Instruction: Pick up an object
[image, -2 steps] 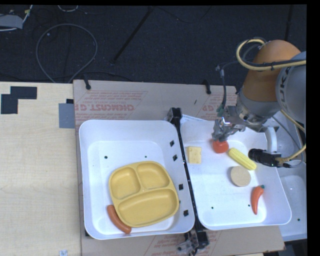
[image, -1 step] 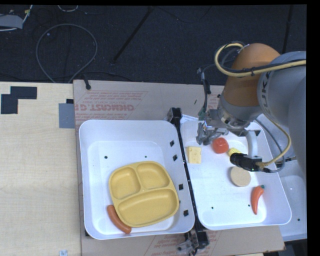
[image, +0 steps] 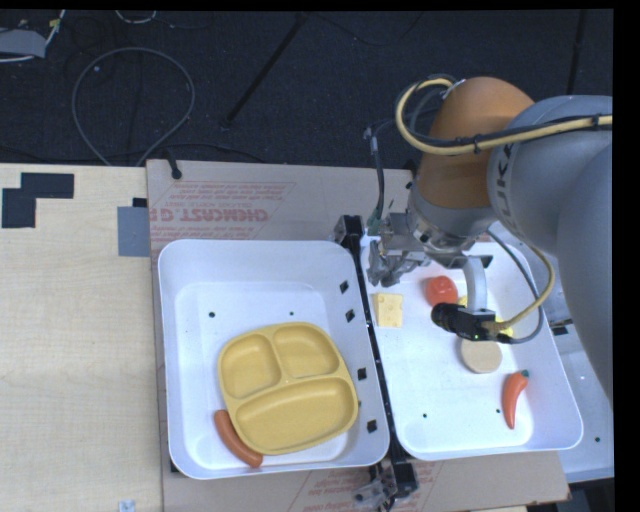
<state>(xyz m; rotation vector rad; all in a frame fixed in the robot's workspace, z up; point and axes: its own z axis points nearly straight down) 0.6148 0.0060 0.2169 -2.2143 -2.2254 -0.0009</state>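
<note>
Claw (image: 392, 262), its grip state impossible to tell, hovers just above a cheese slice (image: 388, 309); apparently nothing lifted, pickup remains undone.

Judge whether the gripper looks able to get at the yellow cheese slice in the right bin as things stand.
Probably yes. The gripper hangs just above the cheese slice, which lies flat with bare bin floor around it; the tomato sits apart to the side.
</note>
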